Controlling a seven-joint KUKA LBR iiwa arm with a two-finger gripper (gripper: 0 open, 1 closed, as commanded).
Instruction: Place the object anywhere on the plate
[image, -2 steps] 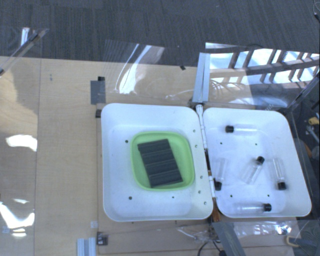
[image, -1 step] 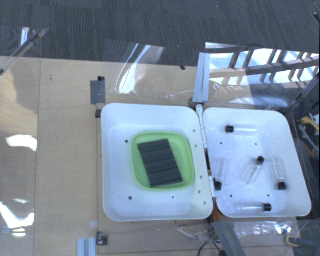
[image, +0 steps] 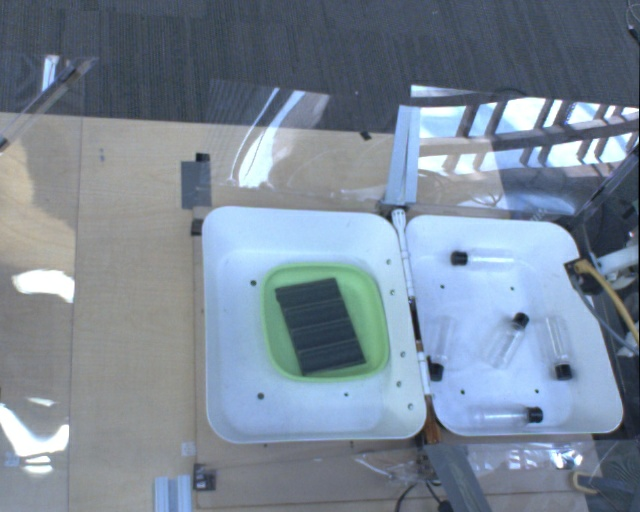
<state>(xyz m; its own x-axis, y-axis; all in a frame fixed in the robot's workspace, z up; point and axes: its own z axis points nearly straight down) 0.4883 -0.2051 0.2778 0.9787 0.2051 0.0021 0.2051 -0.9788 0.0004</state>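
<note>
A dark ribbed slab (image: 319, 325) lies flat and slightly askew on the green square plate (image: 372, 300) in the left white bin (image: 230, 400) on the desk (image: 100, 300). The right bin (image: 590, 400) holds five clear tubes with black caps — scattered, well apart.

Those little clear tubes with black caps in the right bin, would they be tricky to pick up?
Probably. The clear tubes are round and lie on their sides on the smooth right bin, so a nudge would likely roll them. They look small and light, and their glossy walls may slip between fingers. The black caps might offer better grip.
</note>
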